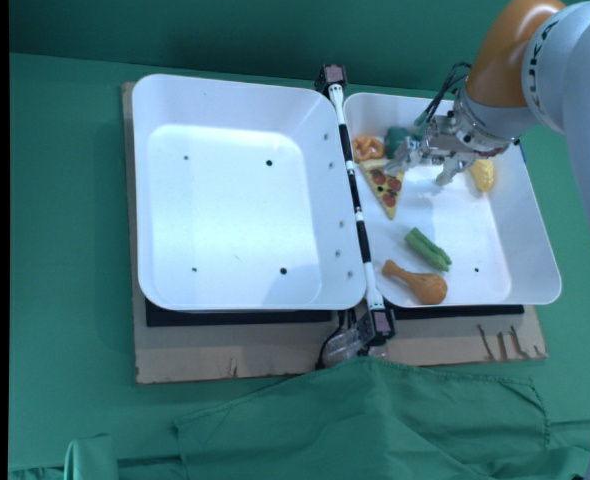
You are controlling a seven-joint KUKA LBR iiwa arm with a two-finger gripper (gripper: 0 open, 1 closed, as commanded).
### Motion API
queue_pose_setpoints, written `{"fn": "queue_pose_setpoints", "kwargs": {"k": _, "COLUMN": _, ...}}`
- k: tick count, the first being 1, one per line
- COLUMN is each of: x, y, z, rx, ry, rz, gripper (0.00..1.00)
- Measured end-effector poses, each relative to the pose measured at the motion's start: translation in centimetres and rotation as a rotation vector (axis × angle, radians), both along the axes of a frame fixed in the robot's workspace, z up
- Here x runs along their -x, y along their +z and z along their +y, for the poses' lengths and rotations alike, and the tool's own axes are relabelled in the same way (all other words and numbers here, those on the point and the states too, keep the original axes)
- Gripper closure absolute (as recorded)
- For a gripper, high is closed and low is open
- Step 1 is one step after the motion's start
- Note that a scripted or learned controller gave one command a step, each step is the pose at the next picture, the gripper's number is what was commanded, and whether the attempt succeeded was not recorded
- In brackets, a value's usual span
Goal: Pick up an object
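The right bin (pixel 535 268) holds several toy foods. A pizza slice (pixel 385 190) lies near its left wall, with an orange pretzel (pixel 367 148) and a dark green piece (pixel 396 135) behind it. A yellow piece (pixel 483 175) sits at the right, a green pod (pixel 427 248) in the middle and a chicken drumstick (pixel 415 283) near the front. My gripper (pixel 422 171) hangs low over the back of this bin, between the pizza slice and the yellow piece. It is open, with only white bin floor showing between its fingers.
The left bin (pixel 175 108) stands beside the right one, parted by a black-and-white divider bar (pixel 353 193). Both bins rest on a cardboard sheet (pixel 235 353). Green cloth (pixel 375 418) is bunched at the front.
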State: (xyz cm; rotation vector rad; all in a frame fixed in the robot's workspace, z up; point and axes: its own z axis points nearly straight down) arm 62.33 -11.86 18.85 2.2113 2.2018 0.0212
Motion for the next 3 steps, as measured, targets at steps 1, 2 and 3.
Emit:
{"fn": "queue_pose_setpoints", "kwargs": {"k": 1, "x": 1.5, "y": 0.0, "z": 0.1, "rx": 0.001, "ry": -0.001, "rz": -0.001, "gripper": 0.0}}
{"fn": "queue_pose_setpoints", "kwargs": {"k": 2, "x": 2.8, "y": 0.0, "z": -0.7, "rx": -0.001, "ry": 0.0, "rz": 0.0, "gripper": 0.0}}
{"fn": "queue_pose_setpoints", "kwargs": {"k": 3, "x": 2.9, "y": 9.9, "z": 2.9, "rx": -0.003, "ry": 0.007, "rz": 0.007, "gripper": 0.0}}
